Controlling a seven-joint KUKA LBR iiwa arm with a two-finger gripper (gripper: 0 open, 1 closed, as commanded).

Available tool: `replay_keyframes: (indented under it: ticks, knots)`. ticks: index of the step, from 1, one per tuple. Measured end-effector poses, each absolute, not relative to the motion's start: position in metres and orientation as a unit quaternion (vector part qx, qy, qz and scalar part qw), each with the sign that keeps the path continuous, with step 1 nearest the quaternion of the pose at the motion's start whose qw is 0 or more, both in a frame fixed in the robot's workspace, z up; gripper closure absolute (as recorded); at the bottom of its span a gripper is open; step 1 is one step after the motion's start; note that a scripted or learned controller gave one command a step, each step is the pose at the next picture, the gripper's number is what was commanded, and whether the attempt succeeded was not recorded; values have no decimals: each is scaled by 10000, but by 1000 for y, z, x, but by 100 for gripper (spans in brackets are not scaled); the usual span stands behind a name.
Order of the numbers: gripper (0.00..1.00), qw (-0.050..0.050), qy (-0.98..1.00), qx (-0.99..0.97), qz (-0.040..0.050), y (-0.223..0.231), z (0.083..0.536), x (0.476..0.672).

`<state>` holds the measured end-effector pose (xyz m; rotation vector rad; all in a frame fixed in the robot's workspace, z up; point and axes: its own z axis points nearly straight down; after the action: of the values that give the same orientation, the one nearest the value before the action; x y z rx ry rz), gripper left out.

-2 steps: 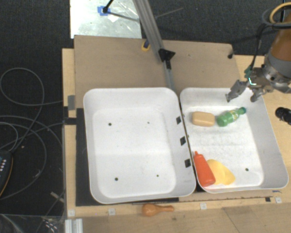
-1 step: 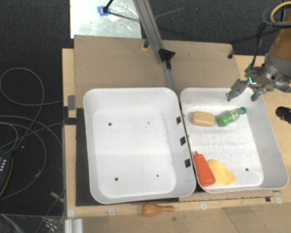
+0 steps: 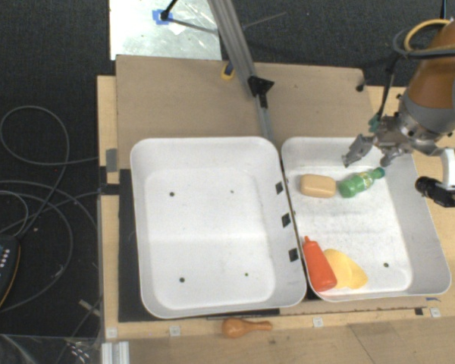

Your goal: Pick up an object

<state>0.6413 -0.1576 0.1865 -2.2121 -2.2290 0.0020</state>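
The right bin (image 3: 417, 226) holds a tan block (image 3: 318, 185), a green bottle (image 3: 358, 183), a red bottle (image 3: 319, 264) and a yellow object (image 3: 347, 269). My gripper (image 3: 373, 153) hangs over the bin's far right part, just above and behind the green bottle. Its two fingers are spread apart, with nothing between them. The grey and orange arm comes in from the right edge.
The left bin (image 3: 205, 226) sits beside the right one, joined by black clips. A slanted metal pole (image 3: 235, 36) crosses the far side of the bench. An orange-brown object (image 3: 246, 326) lies on the bench in front of the bins.
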Motion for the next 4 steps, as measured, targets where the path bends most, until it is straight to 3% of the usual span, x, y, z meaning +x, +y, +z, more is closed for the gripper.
replay_keyframes:
  ticks: [1,2,3,4]
  knots:
    - [0,14,-7079,-7063,11,-158,125,636]
    - [0,-93,-7077,-7064,-45,-160,112,642]
    - [100,-117,-7078,-7063,-48,-161,122,642]
    - [100,-30,-7074,-7068,-17,-167,169,641]
